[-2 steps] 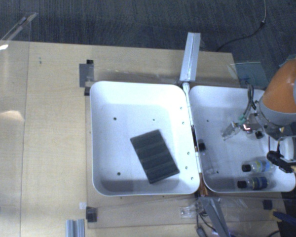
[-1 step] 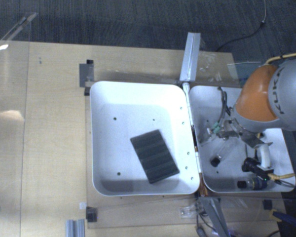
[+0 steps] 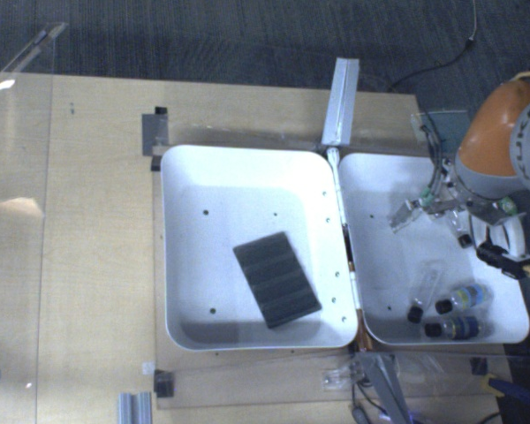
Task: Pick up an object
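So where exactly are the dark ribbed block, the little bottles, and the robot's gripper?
dark ribbed block (image 3: 277,279), camera view, middle of its top face, in the left bin.
small bottles (image 3: 450,312), camera view, middle of the cluster in the right bin's near corner.
gripper (image 3: 442,200), camera view, at its metal tip over the right bin.

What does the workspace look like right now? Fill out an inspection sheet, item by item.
Surface: wooden bench bearing two white bins, left bin and right bin.
Job's things: dark ridged slab lying flat in the left bin; small clear bottles clustered at the right bin's near corner.
Clutter: nothing seen.
Gripper: gripper over the right bin, apart from the bottles; nothing seen held.
Cables: black cable on the floor, upper right.
Surroundings: dark carpet beyond the bench.
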Robot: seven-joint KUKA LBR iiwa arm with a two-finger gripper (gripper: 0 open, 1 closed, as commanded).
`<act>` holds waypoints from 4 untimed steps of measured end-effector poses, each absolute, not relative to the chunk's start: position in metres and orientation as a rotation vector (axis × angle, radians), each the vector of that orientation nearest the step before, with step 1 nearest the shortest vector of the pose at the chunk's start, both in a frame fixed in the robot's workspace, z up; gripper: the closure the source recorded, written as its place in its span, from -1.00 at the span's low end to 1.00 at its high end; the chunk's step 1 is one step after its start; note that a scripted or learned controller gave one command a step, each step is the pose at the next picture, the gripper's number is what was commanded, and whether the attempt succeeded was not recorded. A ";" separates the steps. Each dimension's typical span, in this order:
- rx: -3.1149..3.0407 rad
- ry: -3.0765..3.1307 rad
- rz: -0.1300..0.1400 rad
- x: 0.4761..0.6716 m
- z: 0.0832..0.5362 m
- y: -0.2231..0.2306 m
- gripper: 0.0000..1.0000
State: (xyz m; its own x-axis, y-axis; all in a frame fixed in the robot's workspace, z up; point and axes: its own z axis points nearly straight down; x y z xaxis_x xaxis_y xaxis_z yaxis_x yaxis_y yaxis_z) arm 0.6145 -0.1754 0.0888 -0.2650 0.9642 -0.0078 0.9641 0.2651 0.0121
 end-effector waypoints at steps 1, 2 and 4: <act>1.883 2.501 0.015 0.591 0.090 -0.107 -1.00; 1.711 2.620 0.007 0.647 0.088 -0.159 -1.00; 1.784 2.574 0.007 0.611 0.089 -0.205 -1.00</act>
